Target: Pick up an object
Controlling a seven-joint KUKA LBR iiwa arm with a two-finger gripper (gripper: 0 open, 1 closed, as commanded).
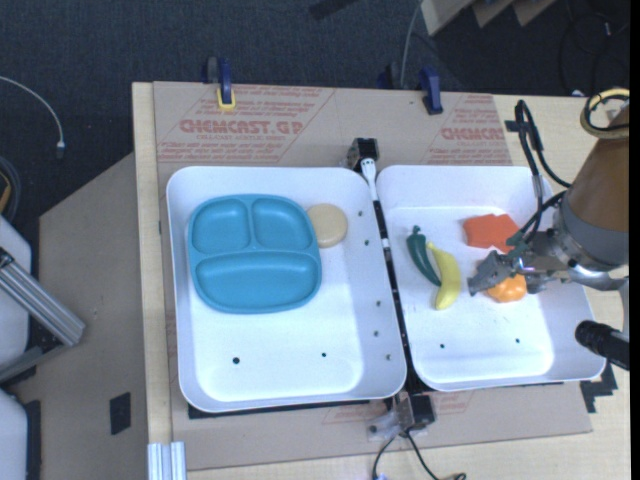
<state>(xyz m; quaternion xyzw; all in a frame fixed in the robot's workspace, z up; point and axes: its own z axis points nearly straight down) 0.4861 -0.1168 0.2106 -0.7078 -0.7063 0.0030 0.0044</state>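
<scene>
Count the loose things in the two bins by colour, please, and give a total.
Blue: 1, plate
Cream: 1, disc
Green: 1, pepper
Yellow: 1, banana
Orange-red: 1, block
Orange: 1, piece under the gripper
Total: 6

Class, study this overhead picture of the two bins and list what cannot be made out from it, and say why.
- Whether the gripper grasps the orange object: its dark, small fingers overlap it in the camera view.
- The orange object's full shape: the gripper covers part of it.
- The arm beyond the wrist: cut off by the right edge.
- What the pale round item beside the blue plate is: too small.
</scene>
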